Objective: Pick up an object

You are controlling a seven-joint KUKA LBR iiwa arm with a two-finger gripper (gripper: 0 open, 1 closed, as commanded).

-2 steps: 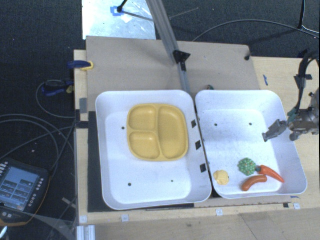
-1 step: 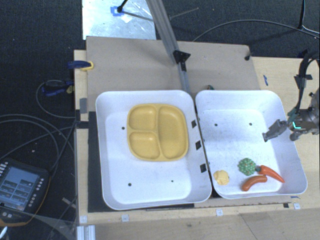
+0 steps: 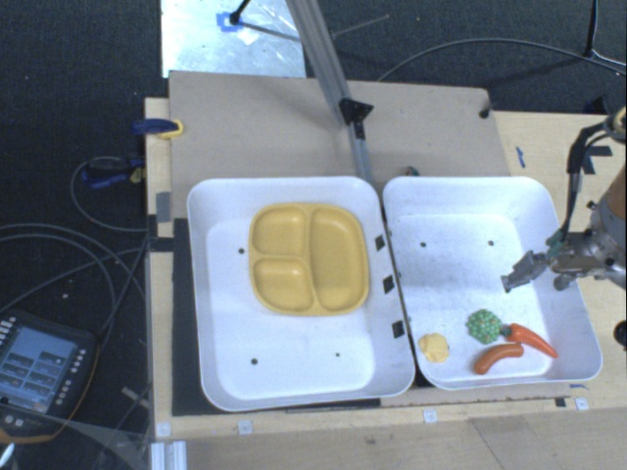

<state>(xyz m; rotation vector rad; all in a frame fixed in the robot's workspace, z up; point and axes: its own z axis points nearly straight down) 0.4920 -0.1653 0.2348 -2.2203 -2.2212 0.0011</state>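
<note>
Reaching in over the right bin (image 3: 460, 204), the gripper (image 3: 519, 274) hangs above the floor of that bin, up and to the right of the broccoli (image 3: 482, 325); nothing shows in its grasp, and I cannot tell how it is set. The broccoli lies near the bin's front wall, with a carrot (image 3: 534, 340) touching it on the right, a sausage (image 3: 498, 358) just below and a yellow piece (image 3: 433, 347) to its left. The left bin (image 3: 294, 370) holds a yellow tray (image 3: 310, 258). This looks like the approach step: next, line up over one item and descend.

Tabletop (image 3: 421, 116), tan, carries two shallow white bins touching side by side: left bin (image 3: 220, 360), right bin (image 3: 460, 199). Blue-and-yellow clamp (image 3: 159, 126) at its left edge.
</note>
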